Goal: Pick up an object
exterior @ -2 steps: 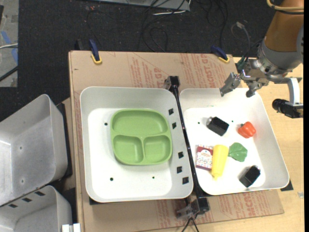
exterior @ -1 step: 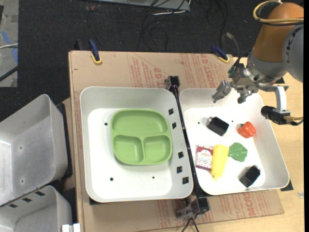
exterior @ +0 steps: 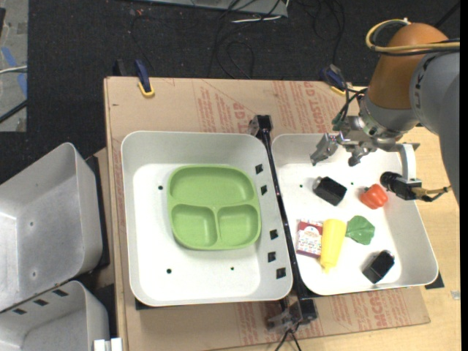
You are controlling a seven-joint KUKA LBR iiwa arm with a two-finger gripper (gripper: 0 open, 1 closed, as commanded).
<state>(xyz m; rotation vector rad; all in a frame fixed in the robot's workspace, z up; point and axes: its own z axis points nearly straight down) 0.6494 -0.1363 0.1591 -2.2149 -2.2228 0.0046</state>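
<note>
My gripper [exterior: 338, 152] hangs over the far part of the right bin [exterior: 292, 148], its two fingers spread apart with nothing between them. Just below it on the bin floor lies a small black block [exterior: 330, 189]. An orange-red pepper toy [exterior: 374, 196] sits to the right of that block. A green leafy toy [exterior: 360, 229], a yellow banana-shaped toy [exterior: 332, 242] and a small pink-and-red carton [exterior: 309, 239] lie nearer the front. Another black block [exterior: 378, 266] rests at the front right corner.
The left bin [exterior: 139, 196] holds a green three-compartment plate [exterior: 215, 207]. A black divider rail [exterior: 276, 203] runs between the bins. Grey-white spare bins [exterior: 44, 218] stand off the bench to the left. Blue and yellow clamps [exterior: 144, 79] grip the bench's far edge.
</note>
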